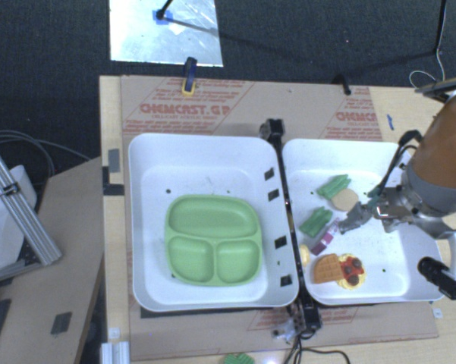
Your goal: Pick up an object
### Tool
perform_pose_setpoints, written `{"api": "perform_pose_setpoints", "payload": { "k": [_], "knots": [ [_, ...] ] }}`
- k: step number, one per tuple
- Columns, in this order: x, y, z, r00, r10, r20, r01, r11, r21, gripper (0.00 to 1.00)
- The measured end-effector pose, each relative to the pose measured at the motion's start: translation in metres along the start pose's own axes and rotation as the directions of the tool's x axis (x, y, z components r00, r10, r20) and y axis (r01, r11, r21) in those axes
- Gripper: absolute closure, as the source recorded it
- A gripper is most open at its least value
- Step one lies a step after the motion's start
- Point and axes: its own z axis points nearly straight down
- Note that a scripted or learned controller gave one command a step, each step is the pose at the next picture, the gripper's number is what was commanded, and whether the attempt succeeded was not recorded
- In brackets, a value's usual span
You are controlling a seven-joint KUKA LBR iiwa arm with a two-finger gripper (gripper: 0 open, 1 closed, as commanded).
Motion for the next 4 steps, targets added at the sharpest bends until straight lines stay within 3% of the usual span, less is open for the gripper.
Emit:
{"api": "perform_pose_setpoints", "payload": {
  "k": [1, 2, 3, 4],
  "knots": [
    [0.051, 0.034, 0.041, 1.0, -0.017, -0.004, 0.017, 1.0, -0.005, 0.0],
    [0.013, 0.001, 0.142, 1.0, -0.005, -0.002, 0.005, 1.0, -0.005, 0.0],
    [-0.005, 0.084, 0.137, 1.0, -0.013, 0.001, 0.013, 1.0, -0.015, 0.0],
    [-0.044, 0.025, 0.139, 1.0, -0.004, 0.0, 0.004, 1.0, -0.003, 0.0]
  ]
}}
